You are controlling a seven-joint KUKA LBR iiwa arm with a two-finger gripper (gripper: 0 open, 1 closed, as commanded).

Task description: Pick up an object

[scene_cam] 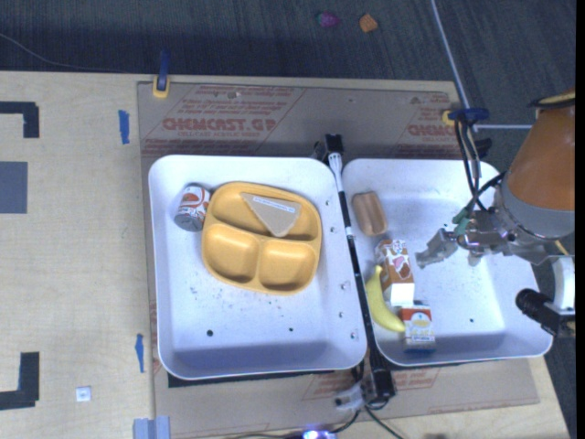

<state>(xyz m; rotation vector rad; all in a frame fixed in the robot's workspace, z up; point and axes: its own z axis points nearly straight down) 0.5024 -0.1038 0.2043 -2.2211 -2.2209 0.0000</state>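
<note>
Two white bins (183, 337) side by side on a brown board (274, 117), blue clamps (471, 115) at its edge.

Tray (260, 240) and can (190, 207) left bin (174, 337); banana (384, 307) right bin (484, 337).

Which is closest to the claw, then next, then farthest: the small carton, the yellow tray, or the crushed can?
Seen from the overhead camera, nearest the claw first:
1. Small carton, right bin, just left of the claw.
2. Yellow tray, middle of the left bin.
3. Crushed can, left bin's far-left corner.
</note>
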